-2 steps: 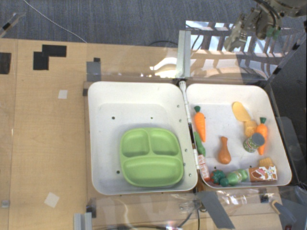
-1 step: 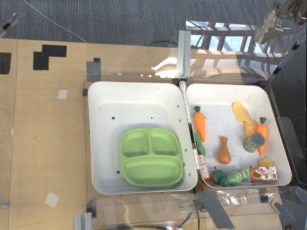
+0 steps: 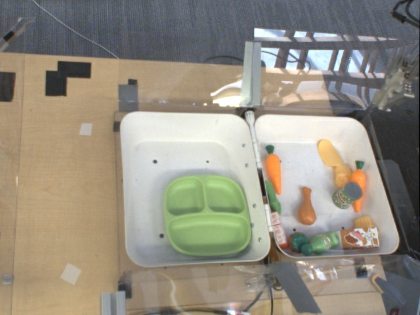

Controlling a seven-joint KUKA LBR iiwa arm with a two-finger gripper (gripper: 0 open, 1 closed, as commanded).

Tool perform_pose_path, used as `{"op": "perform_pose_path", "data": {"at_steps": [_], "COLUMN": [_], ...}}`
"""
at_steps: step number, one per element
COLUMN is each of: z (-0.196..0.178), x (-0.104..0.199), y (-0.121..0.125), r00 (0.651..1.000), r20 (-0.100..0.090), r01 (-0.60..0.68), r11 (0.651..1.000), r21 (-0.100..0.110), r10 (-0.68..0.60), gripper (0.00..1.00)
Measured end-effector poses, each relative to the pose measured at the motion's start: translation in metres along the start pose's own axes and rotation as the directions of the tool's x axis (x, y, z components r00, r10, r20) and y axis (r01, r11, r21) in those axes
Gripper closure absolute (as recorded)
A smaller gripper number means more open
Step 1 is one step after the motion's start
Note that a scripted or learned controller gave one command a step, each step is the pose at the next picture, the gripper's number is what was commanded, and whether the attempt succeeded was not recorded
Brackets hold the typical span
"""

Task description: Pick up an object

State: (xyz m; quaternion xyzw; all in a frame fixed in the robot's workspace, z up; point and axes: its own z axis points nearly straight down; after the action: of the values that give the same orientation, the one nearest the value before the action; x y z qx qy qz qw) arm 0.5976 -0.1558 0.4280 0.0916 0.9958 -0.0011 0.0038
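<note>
Nearest, found an orange juice carton [image 3: 360, 239] lying against the near wall of the right bin [image 3: 308, 126], with a green toy vegetable [image 3: 320, 243] just left of it. Spotted the gripper [image 3: 398, 85] as a pale blur at the far right, beyond the right bin's far corner and well apart from every object; could not tell whether spread or pressed together. Closest to it, noted a yellow toy [image 3: 329, 153], then a carrot [image 3: 358, 179] touching a small can [image 3: 346, 195]. Further left, saw an orange drumstick-shaped toy [image 3: 306, 206] and a second carrot [image 3: 273, 173] beside the dividing wall. Farthest out, found a green divided plate [image 3: 208, 214] in the left bin [image 3: 141, 143].
</note>
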Motion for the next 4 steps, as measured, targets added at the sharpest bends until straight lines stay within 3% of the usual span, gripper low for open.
{"op": "perform_pose_path", "data": {"at_steps": [1,3,4], "z": [-0.061,-0.061,-0.076], "x": [-0.073,-0.073,-0.074], "y": [-0.025,-0.035,-0.033], "r00": [0.996,0.994,0.994], "r20": [0.006,0.005,0.019], "r01": [-0.088,-0.113,-0.108], "r11": [0.996,0.994,0.994], "r21": [-0.002,-0.001,-0.002], "r10": [0.088,0.113,0.108], "gripper": [1.0,1.0,1.0]}}
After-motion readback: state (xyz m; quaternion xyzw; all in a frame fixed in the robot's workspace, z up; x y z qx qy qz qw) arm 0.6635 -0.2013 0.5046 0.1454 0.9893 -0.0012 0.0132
